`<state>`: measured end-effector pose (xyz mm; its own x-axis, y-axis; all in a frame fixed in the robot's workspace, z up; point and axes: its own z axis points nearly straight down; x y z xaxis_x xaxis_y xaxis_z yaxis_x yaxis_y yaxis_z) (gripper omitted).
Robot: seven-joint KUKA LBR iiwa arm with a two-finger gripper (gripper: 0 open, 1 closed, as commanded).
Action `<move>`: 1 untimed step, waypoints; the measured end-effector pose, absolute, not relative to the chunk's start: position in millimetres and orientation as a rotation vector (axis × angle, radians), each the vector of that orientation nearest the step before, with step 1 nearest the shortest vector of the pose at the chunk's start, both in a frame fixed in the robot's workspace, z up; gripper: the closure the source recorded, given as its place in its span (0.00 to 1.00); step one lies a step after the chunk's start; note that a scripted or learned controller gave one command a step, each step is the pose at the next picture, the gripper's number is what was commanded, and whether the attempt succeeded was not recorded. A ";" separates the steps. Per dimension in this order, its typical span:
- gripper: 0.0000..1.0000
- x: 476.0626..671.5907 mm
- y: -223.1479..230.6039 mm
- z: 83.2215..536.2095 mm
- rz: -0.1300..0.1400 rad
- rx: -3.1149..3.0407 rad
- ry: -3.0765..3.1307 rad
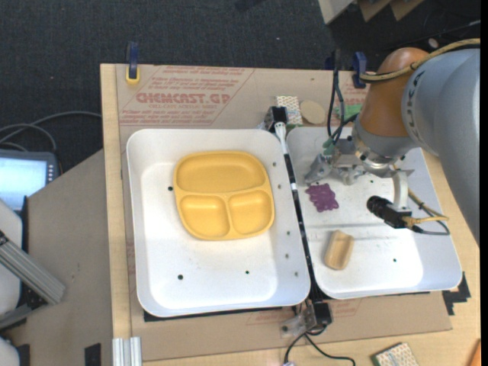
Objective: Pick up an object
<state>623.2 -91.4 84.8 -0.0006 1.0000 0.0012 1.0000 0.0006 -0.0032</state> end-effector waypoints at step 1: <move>0.00 572.9 -92.1 84.4 0.005 -2.219 -2.215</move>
<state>572.9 -92.1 84.4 0.0017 1.0000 0.0022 1.0000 -0.0017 -0.0069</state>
